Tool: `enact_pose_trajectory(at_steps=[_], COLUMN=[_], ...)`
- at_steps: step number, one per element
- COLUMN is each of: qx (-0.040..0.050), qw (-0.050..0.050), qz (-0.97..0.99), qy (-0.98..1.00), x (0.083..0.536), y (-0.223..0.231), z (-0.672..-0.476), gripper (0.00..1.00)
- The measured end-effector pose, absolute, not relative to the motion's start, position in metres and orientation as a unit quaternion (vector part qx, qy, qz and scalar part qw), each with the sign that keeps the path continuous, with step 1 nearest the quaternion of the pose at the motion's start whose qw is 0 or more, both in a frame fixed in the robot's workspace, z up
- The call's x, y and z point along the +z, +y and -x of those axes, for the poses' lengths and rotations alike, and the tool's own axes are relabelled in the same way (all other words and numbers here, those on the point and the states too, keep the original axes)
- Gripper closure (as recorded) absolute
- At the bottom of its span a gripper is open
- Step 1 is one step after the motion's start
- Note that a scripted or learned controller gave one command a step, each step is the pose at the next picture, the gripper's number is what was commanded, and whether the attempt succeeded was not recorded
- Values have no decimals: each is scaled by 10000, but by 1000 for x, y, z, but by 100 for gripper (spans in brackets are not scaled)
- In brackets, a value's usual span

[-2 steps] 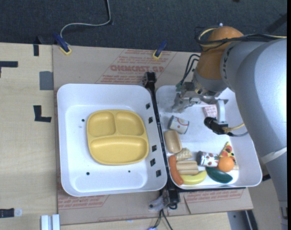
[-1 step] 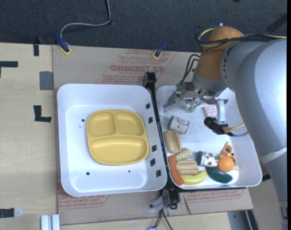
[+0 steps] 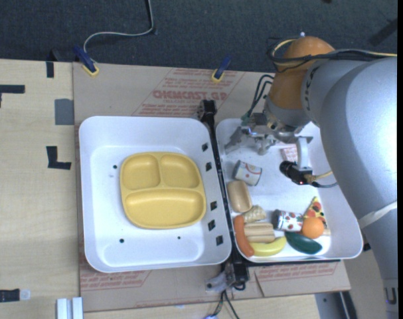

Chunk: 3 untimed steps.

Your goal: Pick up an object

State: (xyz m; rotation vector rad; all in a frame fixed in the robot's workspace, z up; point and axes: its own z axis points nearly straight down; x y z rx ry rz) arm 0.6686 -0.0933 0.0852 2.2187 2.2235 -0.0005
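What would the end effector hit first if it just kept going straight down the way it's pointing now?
Probably the bare white floor of the right bin, near its upper end. The end effector hangs above that patch; the small grey-and-white cup lies just beside it, though depth is hard to judge from this slant.

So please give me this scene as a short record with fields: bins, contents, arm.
left bin: holds a yellow divided plate
right bin: toy foods at its near end, among them a banana, an orange, a bread roll
arm: reaches over the right bin
pincer: over the far end of the right bin
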Motion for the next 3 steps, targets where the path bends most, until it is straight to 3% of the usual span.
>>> enact_pose_trajectory(at_steps=[1, 2, 3], qx=[1, 1, 4], qw=[14, 16, 14], qz=[-7059, -7058, -7065], qy=[7083, 7084, 7077], x=[96, 96, 86], y=[-93, -93, -97], z=[-669, -669, -649], gripper=[100, 0, 0])
